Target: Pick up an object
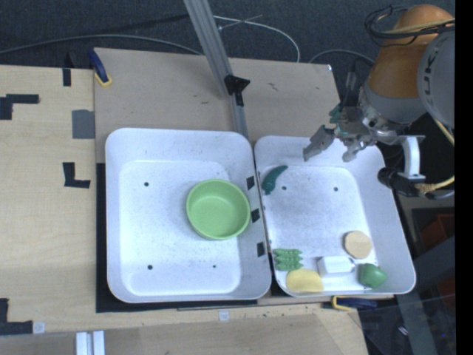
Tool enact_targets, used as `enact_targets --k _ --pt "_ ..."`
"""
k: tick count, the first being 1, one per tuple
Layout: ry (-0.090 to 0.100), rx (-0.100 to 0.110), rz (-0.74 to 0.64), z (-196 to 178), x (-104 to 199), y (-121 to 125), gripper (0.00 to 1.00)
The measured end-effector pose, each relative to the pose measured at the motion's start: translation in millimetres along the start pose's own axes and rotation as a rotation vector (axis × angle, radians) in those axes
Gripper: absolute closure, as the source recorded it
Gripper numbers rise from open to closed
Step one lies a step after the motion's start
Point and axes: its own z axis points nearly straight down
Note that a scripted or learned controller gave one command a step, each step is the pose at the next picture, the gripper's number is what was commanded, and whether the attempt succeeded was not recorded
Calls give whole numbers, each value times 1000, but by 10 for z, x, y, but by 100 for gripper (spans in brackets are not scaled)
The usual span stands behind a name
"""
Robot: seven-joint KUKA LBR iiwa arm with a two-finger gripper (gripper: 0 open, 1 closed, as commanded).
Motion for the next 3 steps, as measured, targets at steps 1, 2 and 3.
enact_targets --k 1,2,3 --pt "0 0 0 0 0 0 0" --pt "-1 6 2 598 -66 35 0" --pt "-1 5 1 1045 -26 42 0"
